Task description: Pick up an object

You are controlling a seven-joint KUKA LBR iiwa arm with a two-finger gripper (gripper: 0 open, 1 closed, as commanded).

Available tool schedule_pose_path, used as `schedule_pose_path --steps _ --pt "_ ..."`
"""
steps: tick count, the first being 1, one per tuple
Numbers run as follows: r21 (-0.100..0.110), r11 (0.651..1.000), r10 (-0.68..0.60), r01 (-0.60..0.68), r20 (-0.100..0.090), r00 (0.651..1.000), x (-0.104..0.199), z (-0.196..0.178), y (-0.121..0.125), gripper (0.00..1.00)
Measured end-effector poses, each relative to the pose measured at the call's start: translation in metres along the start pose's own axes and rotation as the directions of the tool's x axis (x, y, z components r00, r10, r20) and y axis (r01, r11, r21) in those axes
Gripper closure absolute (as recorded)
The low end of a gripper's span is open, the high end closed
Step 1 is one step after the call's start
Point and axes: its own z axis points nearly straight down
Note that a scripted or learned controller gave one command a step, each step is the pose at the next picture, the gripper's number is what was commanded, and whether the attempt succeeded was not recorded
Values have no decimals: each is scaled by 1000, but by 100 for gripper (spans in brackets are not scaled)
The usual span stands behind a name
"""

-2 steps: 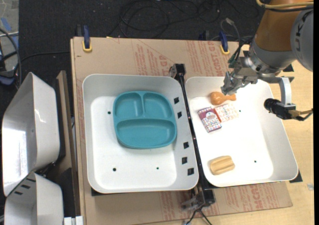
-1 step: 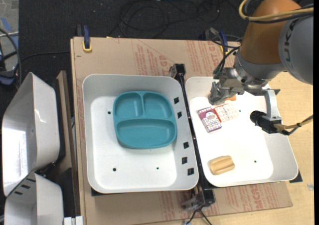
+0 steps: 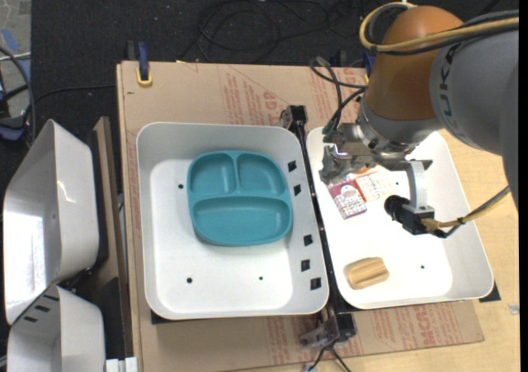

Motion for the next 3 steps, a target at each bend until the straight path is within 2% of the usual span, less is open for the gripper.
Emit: schedule_pose_path --steps 1,2,3 --pt "2 1000 -1 1 -1 1000 46 10 -23 100" --pt "-1 1000 -2 2 -1 1000 98 -3 -46 100" --pt "-1 1000 6 -6 1 1000 94 -2 -45 0"
